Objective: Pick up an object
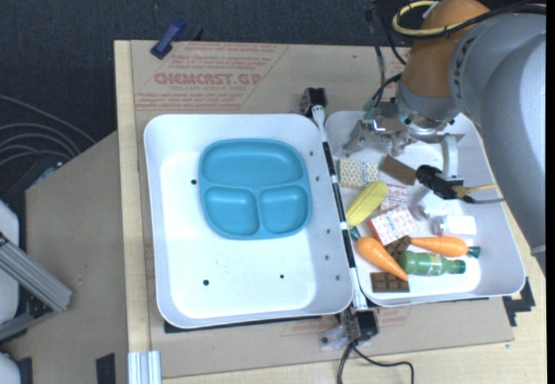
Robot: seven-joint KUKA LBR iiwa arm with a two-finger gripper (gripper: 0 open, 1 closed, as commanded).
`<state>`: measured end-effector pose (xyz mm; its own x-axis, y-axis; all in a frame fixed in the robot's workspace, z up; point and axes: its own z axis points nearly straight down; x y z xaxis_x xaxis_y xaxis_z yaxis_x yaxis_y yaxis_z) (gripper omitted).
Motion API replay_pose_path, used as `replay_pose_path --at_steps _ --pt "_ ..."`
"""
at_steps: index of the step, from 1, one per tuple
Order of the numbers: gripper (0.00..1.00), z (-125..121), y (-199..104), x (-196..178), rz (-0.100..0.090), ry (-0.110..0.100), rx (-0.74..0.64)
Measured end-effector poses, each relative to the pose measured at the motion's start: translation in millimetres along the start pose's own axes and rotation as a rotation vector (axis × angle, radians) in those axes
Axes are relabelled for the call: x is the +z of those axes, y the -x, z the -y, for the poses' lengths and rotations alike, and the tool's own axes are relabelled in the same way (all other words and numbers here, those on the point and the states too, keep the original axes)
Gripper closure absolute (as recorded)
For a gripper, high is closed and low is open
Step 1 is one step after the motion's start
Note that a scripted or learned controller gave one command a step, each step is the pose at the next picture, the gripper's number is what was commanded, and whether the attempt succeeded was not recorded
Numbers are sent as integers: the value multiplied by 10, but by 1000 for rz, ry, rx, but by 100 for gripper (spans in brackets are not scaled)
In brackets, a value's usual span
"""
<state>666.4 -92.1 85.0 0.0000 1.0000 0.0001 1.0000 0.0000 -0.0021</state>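
Camera view: the grey two-finger gripper (414,133), finger state impossible to tell, hangs above the yellow plastic corn cob (366,201), which lies diagonally, lower-left.

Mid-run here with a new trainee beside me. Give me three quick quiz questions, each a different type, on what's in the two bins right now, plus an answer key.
1. True or false: the blue divided tray lies in the right bin.
2. Multiple choice: which item lies nearest the divider between the bins? A) corn cob B) green bottle C) white block
3. Fill in: the right bin holds ___ orange carrots, one left of the green bottle and one just above it in the picture.

Key: 1 false, the tray is in the left bin. 2 A. 3 two.
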Motion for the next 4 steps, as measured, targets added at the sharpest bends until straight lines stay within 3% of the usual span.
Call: replay_pose_path --at_steps 4 --pt "0 -1 37 0 1 1 0"
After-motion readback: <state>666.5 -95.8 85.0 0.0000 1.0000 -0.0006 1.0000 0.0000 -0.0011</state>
